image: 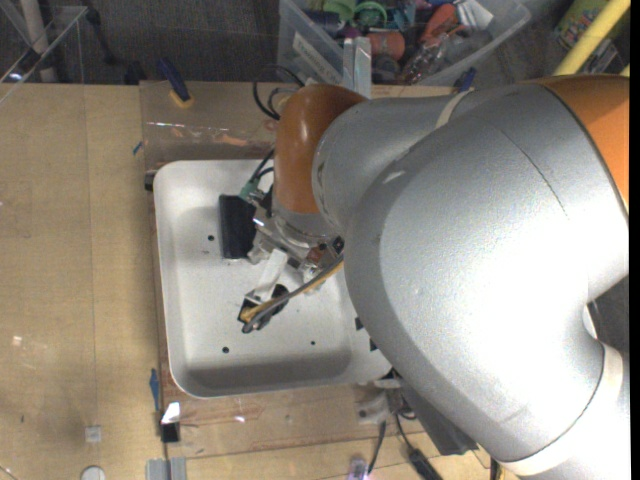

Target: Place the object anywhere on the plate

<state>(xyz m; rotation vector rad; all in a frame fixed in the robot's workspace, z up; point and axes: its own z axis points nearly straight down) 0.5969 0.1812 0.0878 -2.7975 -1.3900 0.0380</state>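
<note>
We cannot pick out the task's object or a plate with any certainty. In the white bin (pixel 200 358) we see the gripper (pixel 262 306) low over the floor, its tip dark with yellow; whether it is spread or pinching anything we cannot tell. The grey arm (pixel 470 258) with its orange band (pixel 300 148) covers the right side. Behind stands 1 clear tub of colourful items (pixel 400 13).

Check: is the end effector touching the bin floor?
Cannot tell. In the camera view the end effector hangs low over the white bin, but the slanted angle and the arm's bulk hide any contact or gap beneath it.
</note>
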